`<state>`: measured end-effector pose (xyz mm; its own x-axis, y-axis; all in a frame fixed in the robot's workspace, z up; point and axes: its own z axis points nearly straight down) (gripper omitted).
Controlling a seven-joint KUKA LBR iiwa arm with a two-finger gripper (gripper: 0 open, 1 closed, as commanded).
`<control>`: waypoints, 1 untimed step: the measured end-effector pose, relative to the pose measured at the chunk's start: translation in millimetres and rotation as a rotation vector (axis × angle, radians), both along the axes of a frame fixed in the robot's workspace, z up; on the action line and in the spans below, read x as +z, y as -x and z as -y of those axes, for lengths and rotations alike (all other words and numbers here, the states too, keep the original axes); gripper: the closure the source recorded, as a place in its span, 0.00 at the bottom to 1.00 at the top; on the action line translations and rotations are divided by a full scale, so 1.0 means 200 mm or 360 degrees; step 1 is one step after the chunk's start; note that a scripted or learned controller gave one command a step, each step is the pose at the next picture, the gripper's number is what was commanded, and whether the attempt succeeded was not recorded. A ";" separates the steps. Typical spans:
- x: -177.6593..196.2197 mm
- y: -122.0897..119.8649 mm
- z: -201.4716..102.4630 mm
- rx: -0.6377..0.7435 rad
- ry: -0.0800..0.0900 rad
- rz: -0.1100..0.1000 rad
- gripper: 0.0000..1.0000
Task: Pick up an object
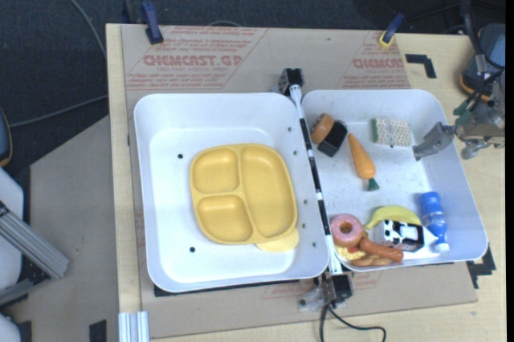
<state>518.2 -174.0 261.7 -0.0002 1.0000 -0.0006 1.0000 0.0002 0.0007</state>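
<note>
Camera view: carrot [363, 159] lies left of fingers [427, 143].

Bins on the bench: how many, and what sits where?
2. The left bin holds a yellow divided tray. The right bin holds the carrot, donut, blue bottle and other small items.
</note>
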 end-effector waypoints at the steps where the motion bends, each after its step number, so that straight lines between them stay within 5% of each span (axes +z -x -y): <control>1: -0.42 -0.17 -0.41 0.0002 -0.0003 -0.0005 0.00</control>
